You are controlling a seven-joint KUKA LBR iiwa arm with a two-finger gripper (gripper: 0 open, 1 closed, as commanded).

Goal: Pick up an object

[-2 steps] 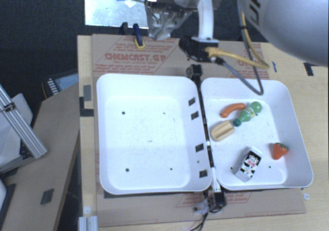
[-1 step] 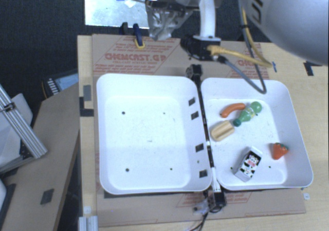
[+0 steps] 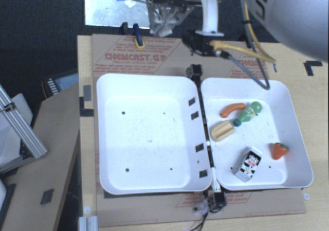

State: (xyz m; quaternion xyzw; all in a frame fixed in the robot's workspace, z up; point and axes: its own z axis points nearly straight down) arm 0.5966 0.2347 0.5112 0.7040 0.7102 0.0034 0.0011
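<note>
Two shallow white bins sit side by side on the desk, which is covered by a brown cardboard sheet printed with red lettering. The left bin has a bare floor marked by a few small dark dots. The right bin holds five small things. An orange sausage lies tilted near the bin's upper middle, and just beside it to the right lies a green bottle with a paler round end, slanting down toward the left. Below these, close to the divide between the bins, a tan bread roll rests on its side, its upper edge close to the narrow end of the bottle. Nearer the front, a small milk carton with a black and white cow pattern lies tilted. Toward the right wall sits a small orange-red fruit, well apart from the others. The arm's large grey body fills the upper right corner, and the tool hangs at the top of the view, beyond the far edge of the bins and above the cardboard; whether it is spread or closed cannot be told, and nothing is seen in its grasp. Yellow and grey cables trail from it toward the right bin's far rim
</note>
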